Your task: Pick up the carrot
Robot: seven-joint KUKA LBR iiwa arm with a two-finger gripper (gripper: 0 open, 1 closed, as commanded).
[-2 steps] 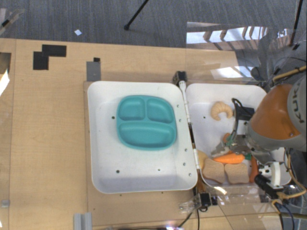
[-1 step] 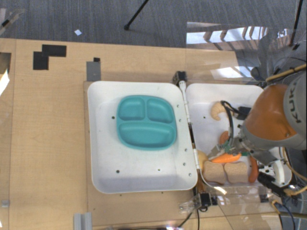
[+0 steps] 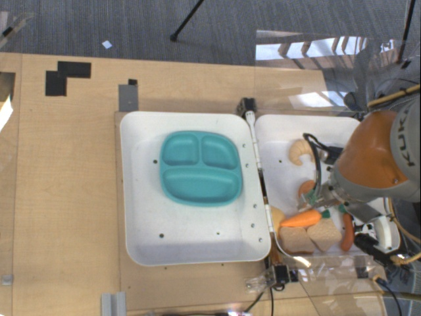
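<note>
The arm's orange band [image 3: 371, 153] sits nearest the camera, above the right bin [image 3: 279, 133]. The claw [image 3: 320, 201] hangs beneath it; whether it is apart or together cannot be told. The carrot [image 3: 301, 220] lies near the bin's front wall, tip leftward, resting against bread pieces [image 3: 309, 239]. It is judged light, rigid and smooth; grip across the thick middle. The left bin [image 3: 141, 229] holds a teal tray [image 3: 200, 168].
</note>
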